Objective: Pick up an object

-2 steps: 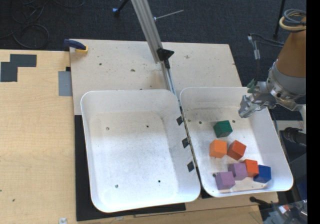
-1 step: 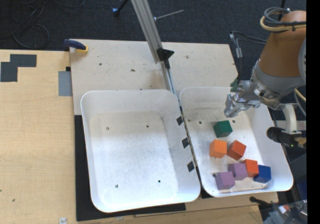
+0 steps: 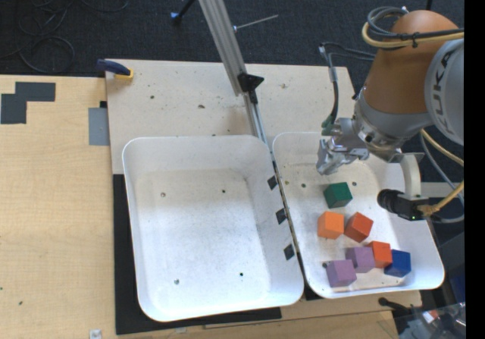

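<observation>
The right bin (image 3: 303, 149) holds several small blocks. A green cube (image 3: 338, 195) lies near its middle. Below it sit two orange cubes (image 3: 330, 225) (image 3: 358, 227). Toward the front are two purple blocks (image 3: 362, 258) (image 3: 341, 272), a third orange block (image 3: 381, 253) and a blue cube (image 3: 398, 262). My gripper (image 3: 331, 163) hangs over the right bin just above and slightly left of the green cube, its metal fingers pointing down. Nothing shows between the fingers.
The left bin (image 3: 136, 178) sits beside the right one, with black clips (image 3: 280, 215) along the shared edge. A slanted aluminium post (image 3: 225, 34) rises behind the bins. A blue-and-yellow clamp (image 3: 114, 68) lies at the bench's back left.
</observation>
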Action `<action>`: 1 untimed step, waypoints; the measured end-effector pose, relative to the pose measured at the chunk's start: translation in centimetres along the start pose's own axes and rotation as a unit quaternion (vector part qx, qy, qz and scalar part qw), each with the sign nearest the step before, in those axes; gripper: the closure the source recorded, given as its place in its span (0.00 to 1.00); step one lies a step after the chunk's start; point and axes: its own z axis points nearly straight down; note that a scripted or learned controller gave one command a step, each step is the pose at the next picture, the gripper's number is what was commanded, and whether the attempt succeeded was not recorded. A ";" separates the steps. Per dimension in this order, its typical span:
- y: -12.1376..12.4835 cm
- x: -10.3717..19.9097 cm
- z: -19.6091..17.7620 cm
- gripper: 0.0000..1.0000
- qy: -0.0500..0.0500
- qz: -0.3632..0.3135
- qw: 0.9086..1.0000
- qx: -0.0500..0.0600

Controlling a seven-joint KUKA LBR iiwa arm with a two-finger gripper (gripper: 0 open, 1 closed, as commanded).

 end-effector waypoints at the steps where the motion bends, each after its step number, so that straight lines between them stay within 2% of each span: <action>1: -0.3 4.4 1.5 1.00 0.000 0.001 1.000 0.001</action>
